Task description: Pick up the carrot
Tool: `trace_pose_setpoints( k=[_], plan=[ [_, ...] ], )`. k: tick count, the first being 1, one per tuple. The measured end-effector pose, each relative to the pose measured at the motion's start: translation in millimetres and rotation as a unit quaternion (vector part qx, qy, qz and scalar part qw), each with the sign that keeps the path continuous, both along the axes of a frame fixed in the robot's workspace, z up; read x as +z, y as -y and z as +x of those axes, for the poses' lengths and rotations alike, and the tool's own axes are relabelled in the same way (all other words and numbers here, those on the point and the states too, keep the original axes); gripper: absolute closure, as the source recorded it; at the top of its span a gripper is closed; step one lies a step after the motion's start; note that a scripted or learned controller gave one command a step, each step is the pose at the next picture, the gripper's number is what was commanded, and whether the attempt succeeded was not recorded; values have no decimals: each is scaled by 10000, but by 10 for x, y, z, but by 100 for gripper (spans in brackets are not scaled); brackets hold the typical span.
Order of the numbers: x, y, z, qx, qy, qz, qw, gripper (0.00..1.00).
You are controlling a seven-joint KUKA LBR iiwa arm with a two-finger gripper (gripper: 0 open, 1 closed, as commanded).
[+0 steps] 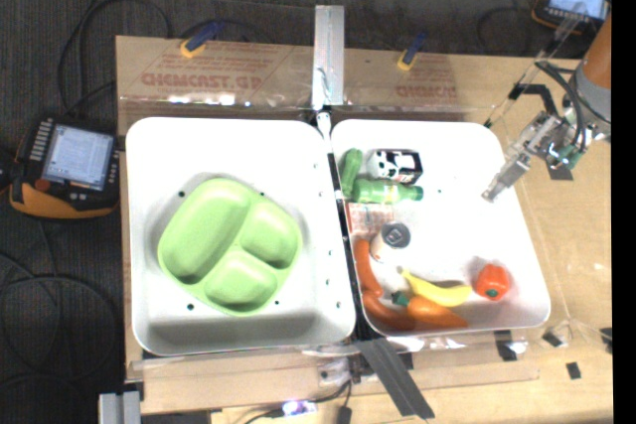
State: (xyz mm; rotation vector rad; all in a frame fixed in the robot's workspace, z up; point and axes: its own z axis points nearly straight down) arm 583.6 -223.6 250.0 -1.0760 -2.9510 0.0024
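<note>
The carrot (425,315) is a long orange piece lying in the front left corner of the right bin (517,243), partly under a yellow banana (437,291). A second orange strip (366,273) runs up along the bin's left wall; I cannot tell if it belongs to the same carrot. My gripper (495,189) hangs over the bin's right rear part, pointing down and to the left. It is well apart from the carrot, to its right and behind it, with nothing in it.
The right bin also holds a green bottle (383,191), a black-and-white item (397,164), a round grey lid (396,235) and an orange pepper (492,281). A green divided tray (231,241) sits in the left bin (149,313).
</note>
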Motion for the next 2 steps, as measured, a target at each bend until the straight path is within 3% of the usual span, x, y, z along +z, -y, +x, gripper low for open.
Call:
trace_pose_setpoints(
  k=[1,2],
  plan=[
    [-1044,-61,-807,81,-15,11,10000,0],
    [-1584,-793,-909,1188,134,-70,9928,0]
  ],
)
